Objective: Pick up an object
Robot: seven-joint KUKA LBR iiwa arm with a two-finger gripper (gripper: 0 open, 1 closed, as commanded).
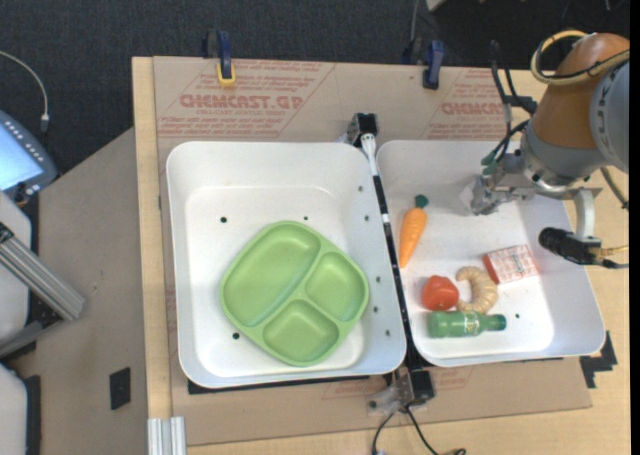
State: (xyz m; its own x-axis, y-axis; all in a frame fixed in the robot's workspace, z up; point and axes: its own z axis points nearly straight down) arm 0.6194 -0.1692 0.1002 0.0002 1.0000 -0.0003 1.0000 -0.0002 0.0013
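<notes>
White plastic makes up both bins, set side by side on a brown cardboard-covered surface (300, 88) printed with red lettering. The fingers (492, 193) hang low over the upper part of the right bin (570, 338), below the arm's orange band (575, 93). From this angle I cannot tell whether they are apart or together, and nothing can be seen between them.

All the loose objects lie toward the camera from the fingers, apart from them:
- An orange carrot (412, 231) with a green top is the nearest, down and to the view's left of the fingers, near the wall shared by the two bins.
- A small red-and-white box (510, 263) lies almost straight below the fingers in the view.
- A beige curved piece (480, 286) is just beyond the box, touching or nearly touching a red rounded object (439, 292) on its left.
- A green bottle (465, 323) lies on its side farthest from the fingers, just beneath those two.

Well to the view's left of the fingers, the left bin (190, 243) holds a light green divided plate (293, 291). Two blue clamps (224, 48) grip the surface's far edge.
</notes>
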